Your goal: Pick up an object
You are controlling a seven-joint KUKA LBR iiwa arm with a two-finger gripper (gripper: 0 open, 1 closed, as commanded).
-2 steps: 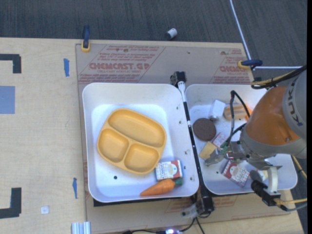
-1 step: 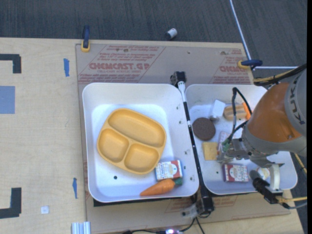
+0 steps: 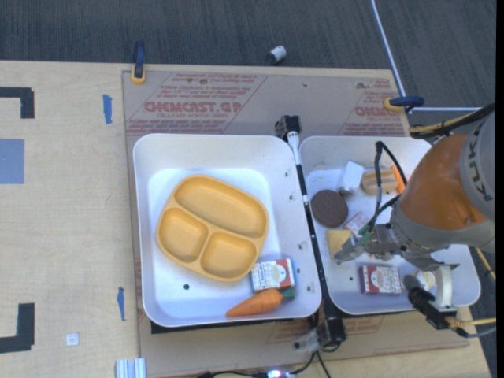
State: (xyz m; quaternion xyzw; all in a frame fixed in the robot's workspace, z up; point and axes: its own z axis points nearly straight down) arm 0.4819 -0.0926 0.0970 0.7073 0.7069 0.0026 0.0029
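Presently the gripper [image 3: 352,250] sits low inside the right bin [image 3: 472,290], its arm [image 3: 445,187] reaching in from the right and covering much of that bin's middle. Whether the fingers are apart or together cannot be told at this angle, and nothing is seen held between them. Candidate objects lie close: a yellow wedge [image 3: 339,240] just beside the tip, a brown disc [image 3: 328,207] above it, a small red carton [image 3: 380,279] below the wrist. My judgement is that the low, angled pose suits a grasp among these. The left bin [image 3: 150,211] holds a yellow divided plate [image 3: 213,227], a carton [image 3: 272,275] and a carrot [image 3: 256,303].
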